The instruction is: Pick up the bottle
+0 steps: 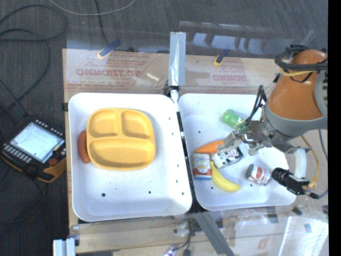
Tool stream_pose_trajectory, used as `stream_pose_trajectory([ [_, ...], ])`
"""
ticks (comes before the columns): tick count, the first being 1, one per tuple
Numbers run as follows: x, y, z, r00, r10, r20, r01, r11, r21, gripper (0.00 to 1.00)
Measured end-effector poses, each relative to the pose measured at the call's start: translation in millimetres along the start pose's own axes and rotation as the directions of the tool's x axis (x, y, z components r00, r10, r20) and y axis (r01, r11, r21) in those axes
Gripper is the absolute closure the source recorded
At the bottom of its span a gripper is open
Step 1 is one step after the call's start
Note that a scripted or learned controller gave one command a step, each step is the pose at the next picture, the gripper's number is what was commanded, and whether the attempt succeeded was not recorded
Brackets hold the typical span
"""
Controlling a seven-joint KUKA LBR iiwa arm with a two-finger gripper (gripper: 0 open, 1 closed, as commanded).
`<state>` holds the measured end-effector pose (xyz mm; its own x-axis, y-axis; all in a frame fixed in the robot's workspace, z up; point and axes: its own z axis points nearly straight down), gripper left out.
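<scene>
We log the bottle [233, 118] as the green item lying on its side toward the far side of the right bin [200, 108], left of the arm's orange band [298, 92]. The gripper [241, 137] sits just near of it, over the middle of that bin, and we see nothing held between its parts. Whether the claw is released or clenched we cannot tell; the wrist hardware masks it.

Clutter around the target: a white printed pack [228, 156] directly under the gripper, an orange carrot [210, 146] to its left, a small carton [201, 165] and a banana [223, 180] nearer us, and a can [258, 174] near the right. The left bin [80, 196] holds a yellow divided tray [121, 138] with a reddish item [82, 146] tucked at its left edge.

Risks, in our judgement:
- The gripper appears closer to the white pack than to the bottle, so a straight descent could take the wrong object.
- The bottle lies flat and looks round, so it may roll away if touched off centre.
- The bottle's right end sits close under the arm, which hides it; its full length and orientation are uncertain.
- Neighbouring items could be pushed into it during the approach.
</scene>
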<state>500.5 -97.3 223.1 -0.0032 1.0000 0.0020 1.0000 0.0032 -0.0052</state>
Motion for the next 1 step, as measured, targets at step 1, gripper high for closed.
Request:
stream_pose_trajectory([
  [1, -60.8, 37.9, -15.7, 0.998, -0.055, 0.001, 0.055, 0.998, -0.003, 0.00],
])
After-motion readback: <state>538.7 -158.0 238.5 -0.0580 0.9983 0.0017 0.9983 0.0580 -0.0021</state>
